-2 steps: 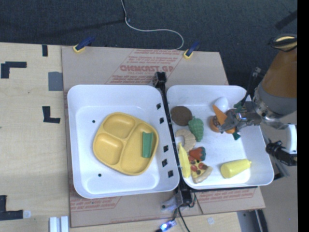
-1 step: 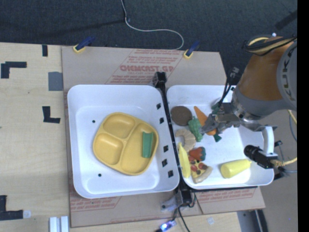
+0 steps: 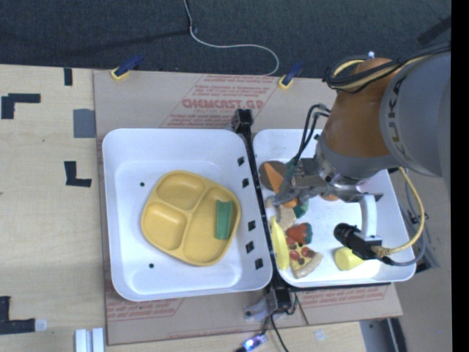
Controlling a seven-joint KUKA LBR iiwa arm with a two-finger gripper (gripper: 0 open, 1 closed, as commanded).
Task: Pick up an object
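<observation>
The gripper (image 3: 293, 189) hangs low over the right bin (image 3: 388, 270), near its 9 o'clock wall. Its dark fingers blur into the toys beneath, so I cannot tell how wide they stand or whether they hold anything.

Several candidates lie just below it. An orange piece (image 3: 272, 173) sits at 11 o'clock from the gripper. A red and teal toy (image 3: 298, 234) lies at 6 o'clock, with a pizza slice (image 3: 303, 259) beyond it and a banana (image 3: 278, 245) along the bin wall. A yellow wedge (image 3: 347, 259) rests at 5 o'clock, well apart from the rest.

These look like play food: probably light, hollow plastic, stiff and smooth, so likely to slip or skid under a glancing pinch. The red and teal toy looks the best target, taken across its narrow middle. The pizza slice lies flat and thin, which would be hard to get under.

In the left bin (image 3: 124, 270), a yellow tray (image 3: 176, 222) holds 1 green block (image 3: 224, 219).
</observation>
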